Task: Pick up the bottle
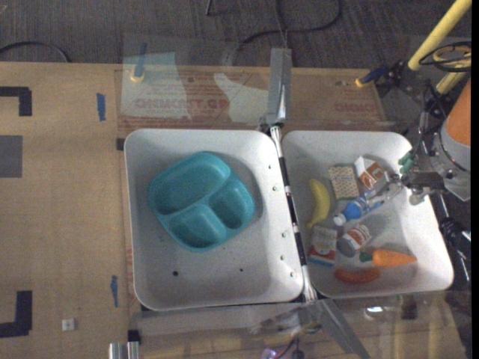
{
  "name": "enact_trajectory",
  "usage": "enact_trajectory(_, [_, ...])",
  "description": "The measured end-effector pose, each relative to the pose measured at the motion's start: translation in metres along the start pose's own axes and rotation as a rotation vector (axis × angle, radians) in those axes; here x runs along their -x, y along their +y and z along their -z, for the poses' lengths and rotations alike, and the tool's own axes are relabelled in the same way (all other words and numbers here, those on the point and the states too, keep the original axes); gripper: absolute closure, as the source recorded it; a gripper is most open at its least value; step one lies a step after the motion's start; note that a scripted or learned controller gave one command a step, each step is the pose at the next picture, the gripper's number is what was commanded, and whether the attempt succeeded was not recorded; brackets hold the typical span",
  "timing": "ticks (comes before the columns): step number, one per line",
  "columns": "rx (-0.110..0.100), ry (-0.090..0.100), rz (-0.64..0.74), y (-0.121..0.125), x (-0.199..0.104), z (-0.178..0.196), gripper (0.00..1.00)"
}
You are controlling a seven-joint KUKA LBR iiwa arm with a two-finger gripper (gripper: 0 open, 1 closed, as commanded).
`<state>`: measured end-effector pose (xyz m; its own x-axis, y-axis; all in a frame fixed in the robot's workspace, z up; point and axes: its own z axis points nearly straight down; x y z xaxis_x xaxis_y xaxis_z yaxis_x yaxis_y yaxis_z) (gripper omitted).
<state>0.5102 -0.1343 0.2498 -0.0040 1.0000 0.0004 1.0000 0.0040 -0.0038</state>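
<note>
The bottle [352, 210] is small and blue with a white cap, and it lies on its side near the middle of the right bin [426, 234], cap pointing left. My gripper [391, 192] reaches in from the right edge, low over the bin. Its tip is just up and to the right of the bottle's base, very close to it. I cannot tell whether it touches the bottle. Nothing is visibly lifted.
Around the bottle lie a banana [319, 201], a cracker box [343, 180], a small carton [370, 174], a can [356, 238], a carrot [392, 258], a red item [356, 275] and a small box [323, 245]. A teal divided plate [200, 200] sits in the left bin [150, 275].
</note>
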Motion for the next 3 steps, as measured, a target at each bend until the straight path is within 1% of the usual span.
enact_trajectory(1, [0.001, 0.001, -0.058, 0.04, -0.011, -0.158, 0.0])
enact_trajectory(2, [-0.004, 0.003, -0.07, 0.039, -0.005, -0.152, 1.0])
enact_trajectory(3, [-0.001, -0.002, -0.267, 0.029, -0.031, -0.007, 1.0])
